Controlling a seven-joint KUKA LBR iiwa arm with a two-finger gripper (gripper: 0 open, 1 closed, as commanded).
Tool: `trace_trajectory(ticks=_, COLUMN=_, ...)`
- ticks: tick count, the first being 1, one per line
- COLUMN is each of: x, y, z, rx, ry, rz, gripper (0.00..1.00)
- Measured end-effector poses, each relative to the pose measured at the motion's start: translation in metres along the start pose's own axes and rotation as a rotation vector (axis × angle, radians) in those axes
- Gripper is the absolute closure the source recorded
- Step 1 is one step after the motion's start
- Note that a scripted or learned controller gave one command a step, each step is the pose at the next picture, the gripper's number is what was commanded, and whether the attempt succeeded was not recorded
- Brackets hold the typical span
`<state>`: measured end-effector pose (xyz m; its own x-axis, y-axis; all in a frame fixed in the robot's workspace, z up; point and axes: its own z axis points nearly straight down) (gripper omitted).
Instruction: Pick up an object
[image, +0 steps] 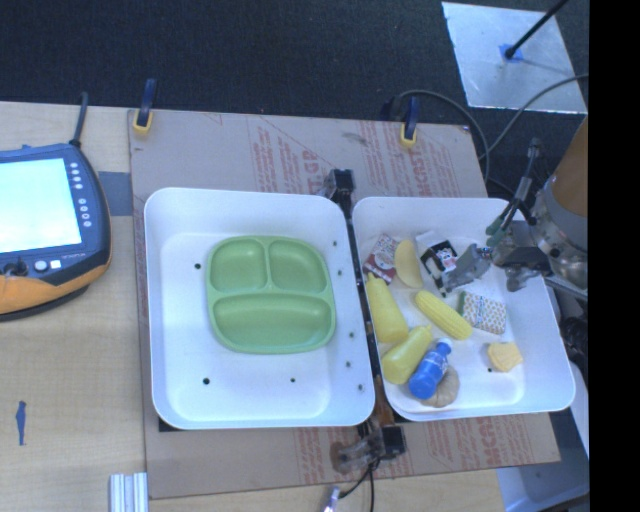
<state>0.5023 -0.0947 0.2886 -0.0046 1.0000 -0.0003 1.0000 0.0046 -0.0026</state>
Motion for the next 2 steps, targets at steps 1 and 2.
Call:
trace_trajectory(ticks=1, x=-0.029, y=0.051, z=0.100, rx=0.003, ry=-0.001, rz=0.000, gripper=0.00)
trace_trajectory(ticks=2, x=-0.031, y=0.065, z=0.198, rx=0.003, ry=0.000, rz=0.000, gripper=0.00)
